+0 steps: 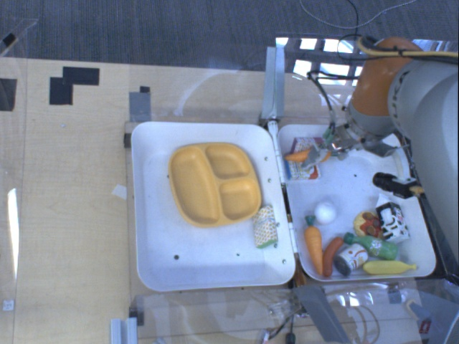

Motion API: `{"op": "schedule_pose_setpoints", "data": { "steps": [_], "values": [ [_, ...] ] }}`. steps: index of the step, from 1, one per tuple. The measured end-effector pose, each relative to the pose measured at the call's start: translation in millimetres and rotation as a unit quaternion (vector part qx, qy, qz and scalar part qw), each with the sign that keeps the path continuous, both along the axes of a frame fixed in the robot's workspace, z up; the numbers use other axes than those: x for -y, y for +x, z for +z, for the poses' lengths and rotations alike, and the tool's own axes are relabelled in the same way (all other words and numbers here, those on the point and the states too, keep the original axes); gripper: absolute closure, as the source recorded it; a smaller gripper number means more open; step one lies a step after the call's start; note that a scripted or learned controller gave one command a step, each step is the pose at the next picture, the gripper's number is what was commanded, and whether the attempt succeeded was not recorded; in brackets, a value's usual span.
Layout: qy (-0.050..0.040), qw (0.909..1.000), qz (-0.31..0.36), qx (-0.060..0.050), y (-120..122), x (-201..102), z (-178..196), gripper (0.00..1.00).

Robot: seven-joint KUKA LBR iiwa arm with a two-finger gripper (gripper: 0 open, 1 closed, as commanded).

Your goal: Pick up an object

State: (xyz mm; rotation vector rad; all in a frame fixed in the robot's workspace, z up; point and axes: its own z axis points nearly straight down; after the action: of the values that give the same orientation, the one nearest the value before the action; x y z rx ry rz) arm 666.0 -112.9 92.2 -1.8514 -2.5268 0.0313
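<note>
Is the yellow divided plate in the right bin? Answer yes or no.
No. The yellow divided plate lies in the left bin, while the right bin holds the carrot, white ball and banana.

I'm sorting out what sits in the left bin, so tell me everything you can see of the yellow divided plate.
The yellow divided plate looks like matte moulded plastic, mustard yellow, a rounded square with three compartments: one large along its left side and two smaller on its right. All three look bare. It lies flat, right side up, slightly rotated, in the upper middle of the left bin. A small patterned pouch lies at its lower right corner, touching or nearly touching the rim.
</note>
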Motion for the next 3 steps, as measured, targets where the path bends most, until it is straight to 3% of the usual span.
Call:
{"op": "schedule_pose_setpoints", "data": {
  "steps": [1,2,3],
  "values": [
    [0.0082,0.9996,-0.028,-0.004,0.3,4.2,-1.0,0.0],
    [0.0022,0.999,0.041,0.019,-94.3,-18.2,1.4,0.0],
    [0.004,0.9993,-0.033,0.017,-12.9,-20.7,-0.7,0.0]
  ]
}}
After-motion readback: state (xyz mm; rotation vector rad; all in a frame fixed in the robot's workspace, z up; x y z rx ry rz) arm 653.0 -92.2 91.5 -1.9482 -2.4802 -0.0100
